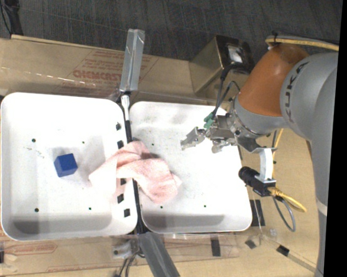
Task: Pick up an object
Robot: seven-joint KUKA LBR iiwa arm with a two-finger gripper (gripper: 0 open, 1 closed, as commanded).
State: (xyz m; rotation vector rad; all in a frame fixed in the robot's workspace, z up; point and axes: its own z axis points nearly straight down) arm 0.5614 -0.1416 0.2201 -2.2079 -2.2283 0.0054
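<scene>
A pink cloth lies draped over the divider between the two bins, partly in the left bin and mostly in the right bin. A small blue cube sits in the left bin, left of the cloth. My gripper hovers over the upper middle of the right bin, up and to the right of the cloth. Its two metal fingers stand apart with nothing between them.
A grey metal post rises at the back between the bins. A tan box stands behind the right bin. Cardboard lies under the bins. The grey arm with its orange band fills the upper right.
</scene>
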